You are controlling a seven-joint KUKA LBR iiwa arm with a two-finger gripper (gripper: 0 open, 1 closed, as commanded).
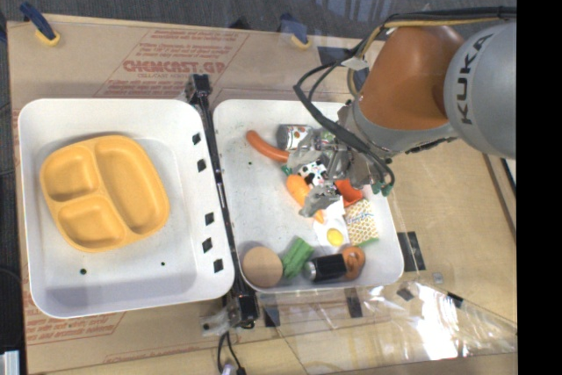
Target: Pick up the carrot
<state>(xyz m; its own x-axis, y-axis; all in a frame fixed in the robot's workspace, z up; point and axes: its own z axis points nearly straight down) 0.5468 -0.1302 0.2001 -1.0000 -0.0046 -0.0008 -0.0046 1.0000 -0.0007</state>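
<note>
Nearest the camera, along the right bin's (230, 189) front wall, sit a tan egg (261, 265), a green pod (298, 256) and a black can (329, 268). Left of them, the other bin holds a yellow tray (104, 190). I judge the pick not yet done: the carrot (296, 188) lies mid-bin, touching my jaws (318, 186). How wide they stand, I cannot tell.

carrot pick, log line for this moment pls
stage: reaching | gripper: low in right bin, over toy pile | carrot: in bin beside gripper, grasp unconfirmed | yellow tray: left bin
</note>
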